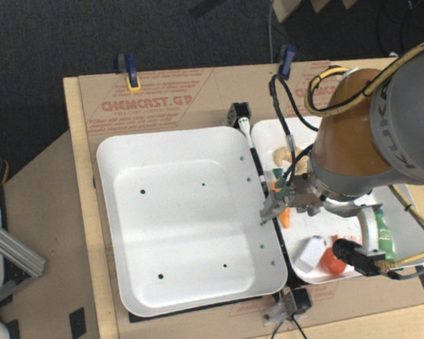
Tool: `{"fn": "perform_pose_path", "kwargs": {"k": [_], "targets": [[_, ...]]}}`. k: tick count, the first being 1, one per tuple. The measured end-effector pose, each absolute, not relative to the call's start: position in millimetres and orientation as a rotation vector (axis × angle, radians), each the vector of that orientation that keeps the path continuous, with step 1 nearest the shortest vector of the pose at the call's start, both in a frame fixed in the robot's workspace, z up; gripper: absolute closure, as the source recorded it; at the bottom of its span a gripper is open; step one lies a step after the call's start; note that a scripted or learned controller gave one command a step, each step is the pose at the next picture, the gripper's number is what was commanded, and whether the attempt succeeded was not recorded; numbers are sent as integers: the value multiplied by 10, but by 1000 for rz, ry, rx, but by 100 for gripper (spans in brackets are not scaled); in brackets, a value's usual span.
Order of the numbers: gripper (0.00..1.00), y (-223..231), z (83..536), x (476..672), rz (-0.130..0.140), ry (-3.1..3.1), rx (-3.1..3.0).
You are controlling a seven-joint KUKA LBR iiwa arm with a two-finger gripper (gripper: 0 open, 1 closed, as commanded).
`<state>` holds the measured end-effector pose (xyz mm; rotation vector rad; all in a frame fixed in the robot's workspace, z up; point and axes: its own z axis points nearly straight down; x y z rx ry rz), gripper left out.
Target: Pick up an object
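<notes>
The arm is lowered into the right bin, its gripper down by that bin's left wall among a heap of small things, so the pick looks under way but unfinished: no object shows between the fingers, and whether the jaws are spread or pressed together cannot be told. Candidates lie close, a red object and a white one at the near end, a green one to the right. The left bin sits beside it on a brown board clamped at the far edge, dark floor around.

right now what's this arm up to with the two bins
The grey and orange arm reaches in over the right bin, its gripper low by that bin's left wall. A white block, a red thing and a green thing lie there. Whether it has hold of anything is unclear.
</notes>
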<state>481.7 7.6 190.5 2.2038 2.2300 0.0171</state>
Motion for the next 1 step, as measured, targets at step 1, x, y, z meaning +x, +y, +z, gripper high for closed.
{"fn": "perform_pose_path", "kwargs": {"k": [1], "targets": [[0, 14, 1844, 4792, 0, 2223, 2221]]}}
